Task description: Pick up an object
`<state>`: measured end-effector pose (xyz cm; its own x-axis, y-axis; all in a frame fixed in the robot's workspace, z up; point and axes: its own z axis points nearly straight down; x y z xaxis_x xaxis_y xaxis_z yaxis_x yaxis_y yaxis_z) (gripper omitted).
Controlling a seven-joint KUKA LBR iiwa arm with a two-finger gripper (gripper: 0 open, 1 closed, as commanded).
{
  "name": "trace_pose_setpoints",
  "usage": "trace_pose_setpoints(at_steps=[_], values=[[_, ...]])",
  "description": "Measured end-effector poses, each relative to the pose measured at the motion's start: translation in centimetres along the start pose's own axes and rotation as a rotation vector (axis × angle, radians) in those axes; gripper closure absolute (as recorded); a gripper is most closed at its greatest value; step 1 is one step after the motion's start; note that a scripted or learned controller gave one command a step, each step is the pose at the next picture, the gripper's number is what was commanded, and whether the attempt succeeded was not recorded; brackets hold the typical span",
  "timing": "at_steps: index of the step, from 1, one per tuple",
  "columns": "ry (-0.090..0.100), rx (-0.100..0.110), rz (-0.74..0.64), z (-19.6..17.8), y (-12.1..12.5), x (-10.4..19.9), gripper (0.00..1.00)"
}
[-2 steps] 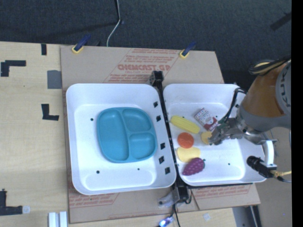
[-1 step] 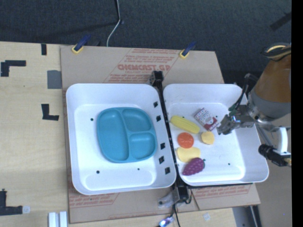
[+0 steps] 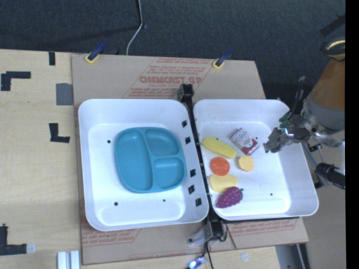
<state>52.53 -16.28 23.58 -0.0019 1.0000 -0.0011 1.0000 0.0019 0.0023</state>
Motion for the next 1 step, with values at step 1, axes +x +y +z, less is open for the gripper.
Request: trace_pose_setpoints(at_steps=[1], values=[[0.003,0.004,-0.005,0.42,2.9,5.48,1.0]])
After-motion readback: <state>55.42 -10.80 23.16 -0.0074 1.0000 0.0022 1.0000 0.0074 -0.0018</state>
